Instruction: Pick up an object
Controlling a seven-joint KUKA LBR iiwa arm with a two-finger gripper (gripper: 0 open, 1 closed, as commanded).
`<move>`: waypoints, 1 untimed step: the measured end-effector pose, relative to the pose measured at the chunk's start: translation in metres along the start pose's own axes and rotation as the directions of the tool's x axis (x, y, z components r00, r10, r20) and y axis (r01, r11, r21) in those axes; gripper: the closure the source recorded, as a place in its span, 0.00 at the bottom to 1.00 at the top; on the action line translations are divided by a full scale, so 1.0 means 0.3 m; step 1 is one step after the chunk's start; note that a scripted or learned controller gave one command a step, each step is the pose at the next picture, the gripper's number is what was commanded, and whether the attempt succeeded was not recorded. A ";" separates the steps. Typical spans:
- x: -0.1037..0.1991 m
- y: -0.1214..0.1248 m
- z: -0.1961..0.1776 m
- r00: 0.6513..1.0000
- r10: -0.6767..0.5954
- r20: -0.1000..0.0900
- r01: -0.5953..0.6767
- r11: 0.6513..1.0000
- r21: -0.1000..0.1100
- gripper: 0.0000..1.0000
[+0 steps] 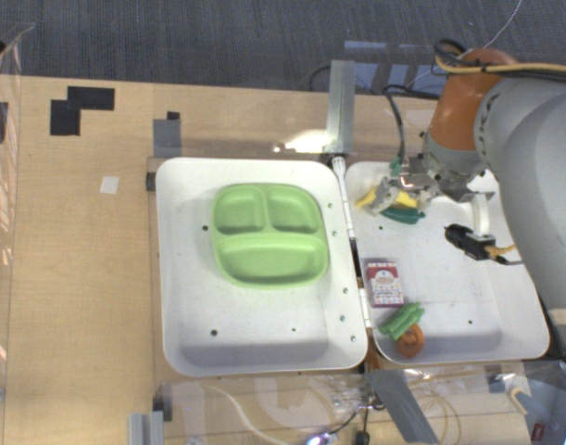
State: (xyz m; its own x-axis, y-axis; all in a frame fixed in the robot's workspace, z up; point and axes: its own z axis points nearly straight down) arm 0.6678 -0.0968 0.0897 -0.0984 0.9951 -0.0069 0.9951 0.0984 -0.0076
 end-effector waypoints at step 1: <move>-0.002 0.002 -0.038 1.000 -0.006 0.003 0.006 1.000 0.000 1.00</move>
State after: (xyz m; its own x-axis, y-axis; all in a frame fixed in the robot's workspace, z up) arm 0.6685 -0.0973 0.1011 -0.1046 0.9945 -0.0099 0.9945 0.1046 -0.0073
